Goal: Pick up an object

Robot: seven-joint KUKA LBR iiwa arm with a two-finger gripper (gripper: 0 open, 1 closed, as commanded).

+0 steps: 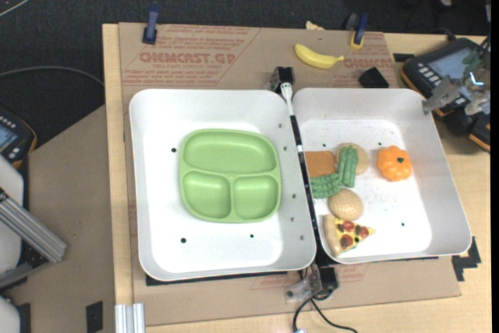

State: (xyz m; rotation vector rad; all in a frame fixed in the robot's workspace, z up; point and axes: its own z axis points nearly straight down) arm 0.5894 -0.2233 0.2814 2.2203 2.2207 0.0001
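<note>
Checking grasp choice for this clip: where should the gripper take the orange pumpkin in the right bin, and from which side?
Probably from straight above, fingers closing across the round body of the orange pumpkin below its green stem. It sits apart from the other food, with bare floor of the right bin around it, so either finger has room.

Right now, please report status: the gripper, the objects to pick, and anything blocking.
Gripper at far right edge, outside right bin, holding nothing visible. Toy foods in right bin: pumpkin, pizza slice, green beans. Green tray in left bin. Nothing blocking.
</note>
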